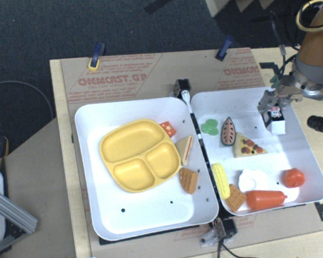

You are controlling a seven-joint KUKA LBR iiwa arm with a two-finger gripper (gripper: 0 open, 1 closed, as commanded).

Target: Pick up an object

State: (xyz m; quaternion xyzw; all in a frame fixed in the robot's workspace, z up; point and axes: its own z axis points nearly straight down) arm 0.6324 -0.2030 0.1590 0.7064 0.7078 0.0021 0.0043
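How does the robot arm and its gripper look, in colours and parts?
The arm is grey with an orange band above the wrist. Thin dark cables run beside it. The gripper is grey metal, ending in a small white block with a dark marking.

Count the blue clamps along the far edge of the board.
2. One blue clamp sits above the left bin; the other blue clamp sits above the right bin.

Arm (pixel 314 56): rounded grey wrist casing, broad orange band above it, yellow ring at upper rim of band. Black cables trail off wrist casing on side away from band. Gripper (pixel 275 115) below wrist casing: grey metal mount, small dark parts, white block-shaped tip with tiny red-and-dark marking.
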